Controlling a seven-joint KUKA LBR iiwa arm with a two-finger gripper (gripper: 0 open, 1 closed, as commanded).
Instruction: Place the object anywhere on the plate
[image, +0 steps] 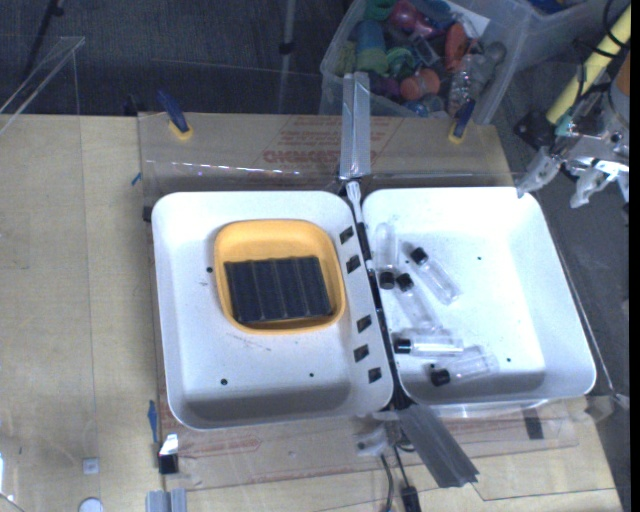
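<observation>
The gripper (583, 178) hangs at the upper right, beyond the right bin (530, 300) — whether it is open or closed cannot be told. Small clear bottles (432, 278) with black caps lie in that bin. The yellow plate (275, 272) sits in the left bin (190, 370) — no legible labels.

Clear vials (432, 275) lying right bin; yellow plate (276, 236) left
</observation>
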